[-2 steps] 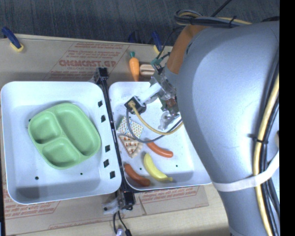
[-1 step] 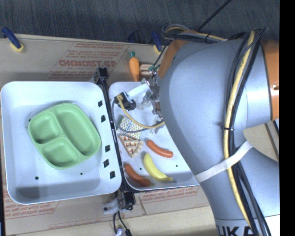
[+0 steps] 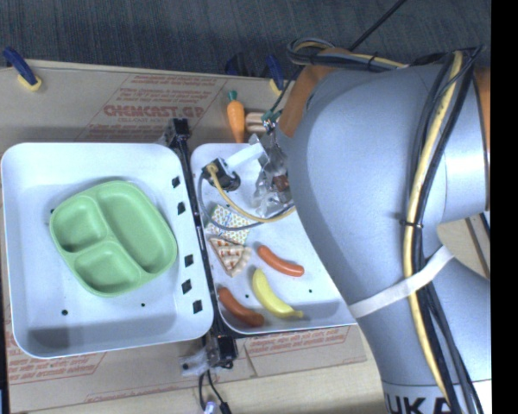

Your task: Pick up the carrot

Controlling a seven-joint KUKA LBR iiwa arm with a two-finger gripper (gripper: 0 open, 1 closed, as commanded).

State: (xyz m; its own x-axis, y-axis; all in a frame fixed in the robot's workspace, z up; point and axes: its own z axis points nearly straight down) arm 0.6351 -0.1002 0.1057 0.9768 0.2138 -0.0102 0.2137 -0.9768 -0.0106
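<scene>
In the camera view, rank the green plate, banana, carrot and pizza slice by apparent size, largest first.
1. Green plate, by far the largest.
2. Banana.
3. Pizza slice and carrot: too alike to rank. The carrot lies outside the bins, farther up the view, so its size is unsure.

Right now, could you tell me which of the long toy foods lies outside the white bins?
The orange carrot with the green top: it rests on the cardboard beyond the right bin, while the yellow banana and both sausages lie inside.
</scene>
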